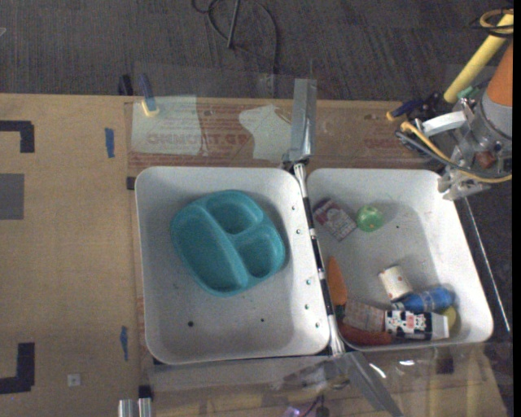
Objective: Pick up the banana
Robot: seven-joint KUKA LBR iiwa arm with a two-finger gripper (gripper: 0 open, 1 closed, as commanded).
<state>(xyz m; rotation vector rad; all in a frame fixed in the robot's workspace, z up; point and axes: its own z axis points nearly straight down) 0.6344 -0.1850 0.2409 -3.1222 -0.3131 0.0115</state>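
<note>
The banana [450, 316] appeared to be the sliver of yellow in the near right corner of the right bin [456, 236]. It was largely hidden behind a blue object [431, 298] and a black-and-white carton [417, 325], so this identification is tentative. The objects lay crowded together along the bin's near wall. Any descent onto the fruit would therefore probably have had to contend with these neighbours.

Farther left in the same bin were a white cylinder [395, 282], an orange carrot-like piece [335, 279], a small packet [331, 218] and a green ball [369, 217].

The gripper [462, 184] hung above the far right rim of that bin, well apart from the yellow sliver and grasping nothing visible. Whether it was released or clenched could not be told.

The left bin [163, 309] held a teal divided plate [229, 241]. Both bins rested on a tan bench [65, 244]. Dark carpet [106, 41] and loose cables [236, 20] lay beyond the bench's far edge.
</note>
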